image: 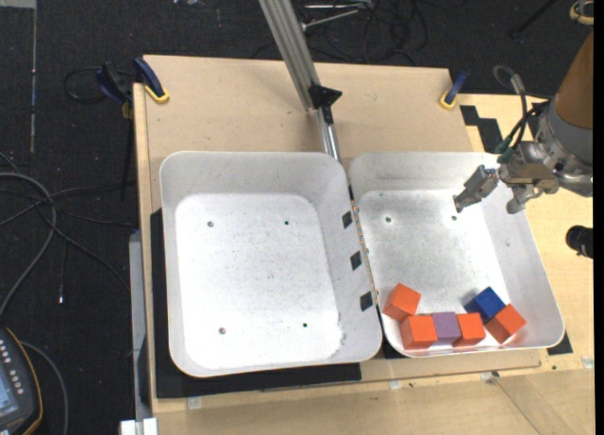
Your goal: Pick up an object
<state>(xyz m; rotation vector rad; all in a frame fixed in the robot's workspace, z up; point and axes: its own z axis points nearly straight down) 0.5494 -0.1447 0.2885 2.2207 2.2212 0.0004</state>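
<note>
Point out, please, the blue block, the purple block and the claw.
blue block (pixel 488 301), camera view, on its top face.
purple block (pixel 445 326), camera view, on its top face.
claw (pixel 494 192), camera view, midway between its fingertips.

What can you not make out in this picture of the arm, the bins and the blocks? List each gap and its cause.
- Arm: cut off by the camera view's right edge.
- Purple block: its sides hidden by orange blocks pressed against it.
- Blue block: lower part hidden by an orange block.
- Gripper: fingers spread, nothing between them.
</note>
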